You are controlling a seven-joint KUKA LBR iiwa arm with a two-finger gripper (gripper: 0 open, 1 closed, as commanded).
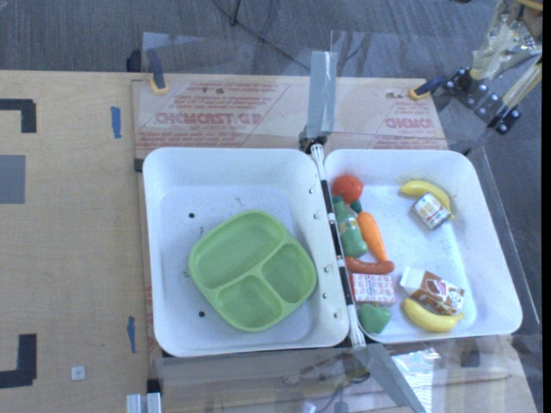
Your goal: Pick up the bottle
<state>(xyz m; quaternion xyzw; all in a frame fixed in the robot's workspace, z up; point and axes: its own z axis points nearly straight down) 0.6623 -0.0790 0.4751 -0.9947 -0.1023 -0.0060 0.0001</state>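
Setting: grey carpet at the top, and a light wooden bench (pixel 69 231) marked with black and blue tape.
Under the bins: a cardboard sheet (pixel 224 114) with red print, a grey post (pixel 321 93) standing at its middle.
Left bin (pixel 164 179): white and shallow, holding a green three-part plate (pixel 250 269) set slightly askew.
Right bin (pixel 482 231): white, touching the left bin along the shared rim, with all the small items in it.
Bottle (pixel 351 237): green, lying along the right bin's left wall, below the red tomato (pixel 347 188), just beside the carrot (pixel 372 235), above the sausage (pixel 370 266).
Bananas: one at the upper right (pixel 426 192) touching a small carton (pixel 432 212); one at the lower right (pixel 430 317) against a brown-and-white carton (pixel 439 292).
Packet (pixel 373 288): red and white, under the sausage, with a green rounded item (pixel 374 317) below it.
Pincer: apart or together cannot be told.
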